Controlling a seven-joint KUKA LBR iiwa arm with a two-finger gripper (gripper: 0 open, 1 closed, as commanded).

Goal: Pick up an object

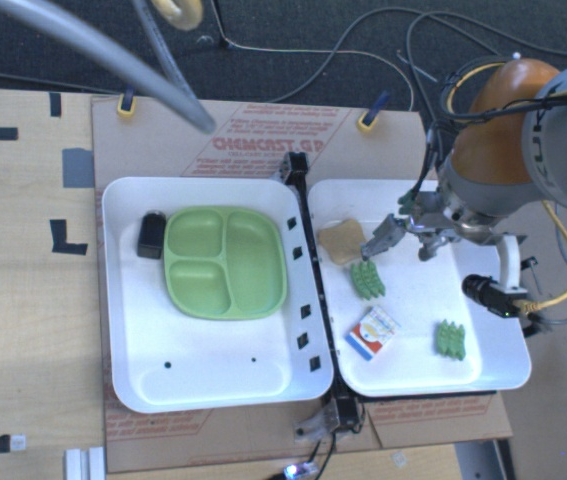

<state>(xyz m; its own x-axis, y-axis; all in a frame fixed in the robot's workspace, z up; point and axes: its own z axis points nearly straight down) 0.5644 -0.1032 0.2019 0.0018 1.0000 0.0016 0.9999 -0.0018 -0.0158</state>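
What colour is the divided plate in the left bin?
Light green; the divided plate shows clearly in the camera view.

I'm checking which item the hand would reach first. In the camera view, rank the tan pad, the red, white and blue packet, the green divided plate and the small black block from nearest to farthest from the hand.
From the hand, in the right bin:
1. Tan pad, just to its left in that bin.
2. Red, white and blue packet, lower in that bin.
3. Green divided plate, in the left bin.
4. Small black block, at the plate's far left edge.
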